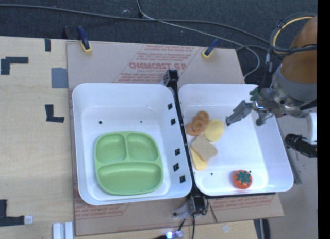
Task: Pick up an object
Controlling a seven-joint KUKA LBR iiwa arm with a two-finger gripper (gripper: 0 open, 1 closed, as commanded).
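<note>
We see jaws [249,114] spread, holding nothing, above right bin [268,145] | tomato [242,179] near bin's front wall, apart from the other food | we judge it light, rounded, slippery: grip across its widest middle.

arm [299,52] cut by right edge | yellow piece [198,161] partly under bread slice [204,147]

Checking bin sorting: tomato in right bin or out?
In. The tomato sits on the right bin's floor near its front edge, apart from the gripper.
</note>
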